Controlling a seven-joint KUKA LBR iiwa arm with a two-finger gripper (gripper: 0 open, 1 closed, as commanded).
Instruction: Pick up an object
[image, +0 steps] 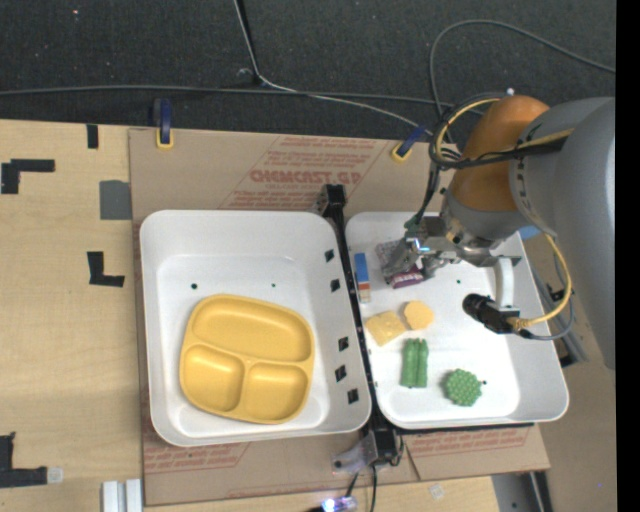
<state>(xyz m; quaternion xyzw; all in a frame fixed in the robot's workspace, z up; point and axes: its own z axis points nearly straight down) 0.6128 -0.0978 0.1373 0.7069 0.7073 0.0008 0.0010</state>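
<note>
The right bin (530, 400) holds several small items: a dark purple crumpled packet (400, 270), a blue, white and orange stick (361, 277), two yellow pieces (384, 327) (419, 316), a green block (414, 362) and a green bumpy ball (462, 386). My gripper (418, 250) hangs low over the bin's far left part, right at the purple packet's upper right edge. The wrist hides where the two meet, so I cannot tell whether they touch.
A yellow divided plate (245, 355) lies in the left bin (160, 250). A black divider (345, 300) runs between the bins. The arm's grey body and orange band (500, 150) cover the right bin's far right corner. A black cable loop (487, 312) hangs by the wrist.
</note>
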